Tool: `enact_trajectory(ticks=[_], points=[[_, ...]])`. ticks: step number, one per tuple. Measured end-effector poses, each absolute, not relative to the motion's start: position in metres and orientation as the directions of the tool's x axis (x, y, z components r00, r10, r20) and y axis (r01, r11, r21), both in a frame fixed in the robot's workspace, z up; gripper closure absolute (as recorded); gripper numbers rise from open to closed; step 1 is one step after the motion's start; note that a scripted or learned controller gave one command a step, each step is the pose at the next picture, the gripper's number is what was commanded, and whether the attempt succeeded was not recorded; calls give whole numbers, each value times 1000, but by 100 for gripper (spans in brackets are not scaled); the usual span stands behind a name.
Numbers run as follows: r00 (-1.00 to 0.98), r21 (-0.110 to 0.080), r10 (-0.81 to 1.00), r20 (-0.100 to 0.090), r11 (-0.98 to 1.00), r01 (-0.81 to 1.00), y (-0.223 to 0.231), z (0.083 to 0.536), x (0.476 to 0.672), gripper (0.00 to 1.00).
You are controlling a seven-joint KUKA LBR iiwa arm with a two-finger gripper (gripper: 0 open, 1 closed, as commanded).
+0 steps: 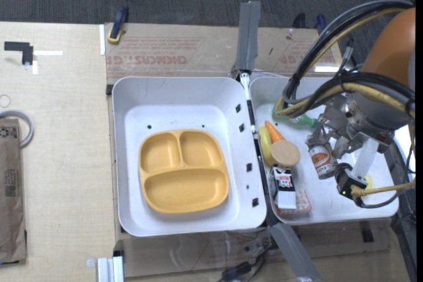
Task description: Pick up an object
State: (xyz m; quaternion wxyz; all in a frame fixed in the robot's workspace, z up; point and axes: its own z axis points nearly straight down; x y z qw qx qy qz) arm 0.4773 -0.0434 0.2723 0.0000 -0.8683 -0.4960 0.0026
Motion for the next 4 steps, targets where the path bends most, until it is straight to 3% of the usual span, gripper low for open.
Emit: enact_trajectory(ticks=[1, 2, 3, 4], points=[[336, -4, 942, -4, -336, 942, -16, 322, 478, 100], [296, -3, 955, -5, -296, 955, -3, 335, 552, 100], [-54, -2, 999, -3, 54, 999, 27, 413, 594, 100], [-229, -2, 973, -3, 229, 973, 28, 430, 585, 100]])
